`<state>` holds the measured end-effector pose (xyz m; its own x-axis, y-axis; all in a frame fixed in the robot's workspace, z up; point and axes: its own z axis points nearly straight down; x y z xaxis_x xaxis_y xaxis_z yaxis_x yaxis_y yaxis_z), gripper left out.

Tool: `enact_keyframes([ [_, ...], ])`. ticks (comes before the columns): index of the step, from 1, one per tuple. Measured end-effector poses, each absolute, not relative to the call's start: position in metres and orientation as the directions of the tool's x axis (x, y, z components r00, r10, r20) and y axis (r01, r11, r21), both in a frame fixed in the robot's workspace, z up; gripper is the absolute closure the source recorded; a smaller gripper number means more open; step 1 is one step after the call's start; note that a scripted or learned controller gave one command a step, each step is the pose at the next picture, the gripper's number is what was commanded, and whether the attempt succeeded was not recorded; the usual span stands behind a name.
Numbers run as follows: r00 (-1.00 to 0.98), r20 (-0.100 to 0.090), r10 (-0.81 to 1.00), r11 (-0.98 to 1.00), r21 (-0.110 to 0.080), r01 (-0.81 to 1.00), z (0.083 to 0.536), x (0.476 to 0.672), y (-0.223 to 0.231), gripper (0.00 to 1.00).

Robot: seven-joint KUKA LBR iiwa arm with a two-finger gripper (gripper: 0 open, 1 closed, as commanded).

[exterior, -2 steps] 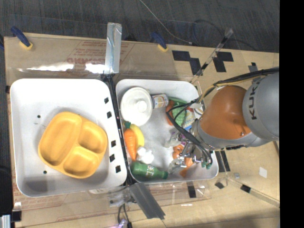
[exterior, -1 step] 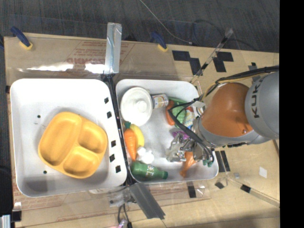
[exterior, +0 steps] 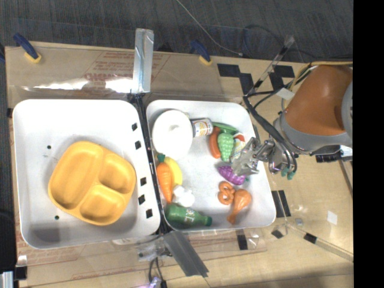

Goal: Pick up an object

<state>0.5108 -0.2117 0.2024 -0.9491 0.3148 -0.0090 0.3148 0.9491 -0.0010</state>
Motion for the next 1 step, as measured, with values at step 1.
enact_keyframes([
  [1,-0.87,0.0,0.493,0.87,0.001,0.493,0.164,0.5533,-0.1655,1.0],
])
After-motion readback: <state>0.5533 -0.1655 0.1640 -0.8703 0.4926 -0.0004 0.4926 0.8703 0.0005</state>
